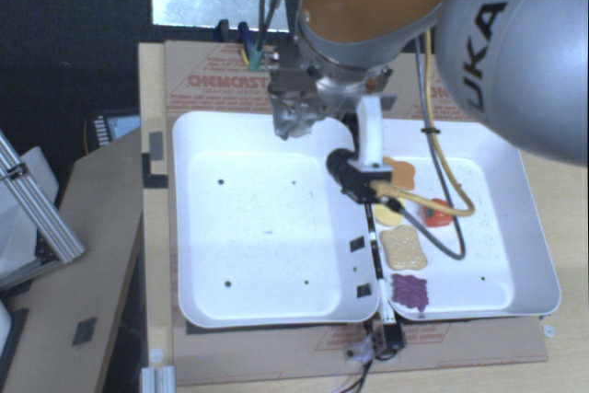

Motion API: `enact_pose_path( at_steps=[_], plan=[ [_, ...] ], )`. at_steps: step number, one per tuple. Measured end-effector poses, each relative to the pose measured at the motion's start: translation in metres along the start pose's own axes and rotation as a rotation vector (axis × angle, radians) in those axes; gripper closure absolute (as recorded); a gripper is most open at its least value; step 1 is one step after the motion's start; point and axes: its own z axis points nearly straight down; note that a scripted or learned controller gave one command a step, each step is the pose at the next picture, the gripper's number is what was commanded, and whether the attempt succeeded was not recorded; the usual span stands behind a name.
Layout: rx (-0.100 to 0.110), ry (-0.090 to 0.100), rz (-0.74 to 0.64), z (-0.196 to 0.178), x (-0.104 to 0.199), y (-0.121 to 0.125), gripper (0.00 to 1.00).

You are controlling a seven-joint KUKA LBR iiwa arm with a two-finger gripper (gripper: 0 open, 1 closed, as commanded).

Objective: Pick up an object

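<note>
Above the far edge of the left bin [198, 198] hangs the claw [296, 117], a grey metal part under the orange band of the arm; whether it is open or closed I cannot tell, because it looks blurred and is seen from above. Nothing is visible between its tips. The things to pick all lie in the right bin [515, 225], close to the wall between the two bins: an orange piece [401, 172] at the far end, a yellow flat piece [386, 215] next to it, a small red object [438, 214] a little to the right, a beige slice like toast [404, 248] nearer, and a purple lumpy thing [410, 292] nearest of all. A white and black fitting with a yellow cable partly covers the orange and yellow ones. I judge the task is at the approach step, nothing grasped yet. The next move calls for shifting the claw right, over one free object such as the beige slice, then going down on it.
</note>
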Motion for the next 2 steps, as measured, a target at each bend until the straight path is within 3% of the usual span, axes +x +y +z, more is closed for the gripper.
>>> enact_pose_path(
  at_steps=[1,2],
  plan=[
    [-0.025,0.007,0.009,-0.106,-0.035,0.021,1.00],
    [-0.019,0.003,0.014,-0.132,-0.127,-0.025,1.00]
  ],
)
